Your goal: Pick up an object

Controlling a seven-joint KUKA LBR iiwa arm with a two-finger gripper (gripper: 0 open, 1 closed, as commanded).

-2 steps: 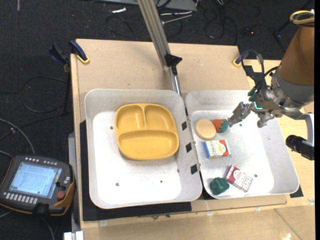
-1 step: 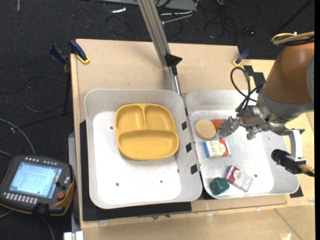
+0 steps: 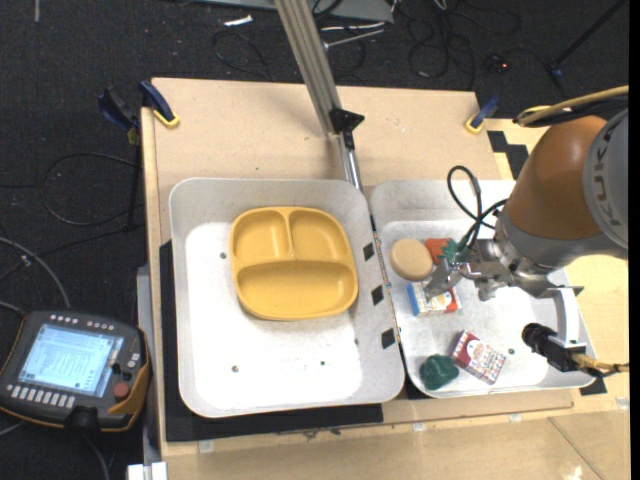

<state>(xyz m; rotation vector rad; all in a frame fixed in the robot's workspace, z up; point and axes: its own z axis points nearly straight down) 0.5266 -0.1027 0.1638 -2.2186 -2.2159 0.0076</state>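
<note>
In the camera view, the grey arm with its orange band reaches in from the right over the right bin (image 3: pixel 400 203), and its gripper (image 3: pixel 447 280) hangs low over a small white carton with red and blue print (image 3: pixel 437 299) near the bin's middle; whether the gripper is wide, narrow or closed on anything cannot be told from here, as the wrist and cabling hide that part. That carton, lying just under the gripper, looks like the likeliest thing to be picked: it is probably light, thin-walled card, stiff enough across its narrow sides but easy to crush on its broad face, so a hold across the short width near its middle seems safest. Touching or just beside it on the far-left side lies a round tan bun-like piece (image 3: pixel 410 258), probably soft foam or plastic, light, and apt to roll out of a pinch. A small red item (image 3: pixel 437 247) shows just beyond the carton, partly hidden. Nearer the front lie one red printed packet (image 3: pixel 477 356) and one dark green lump (image 3: pixel 437 371), close together. That makes five loose things in the right bin. The left bin (image 3: pixel 200 298) holds one yellow divided plate (image 3: pixel 294 262) with three compartments, wide and shallow, awkward for a pinch except at its rim
</note>
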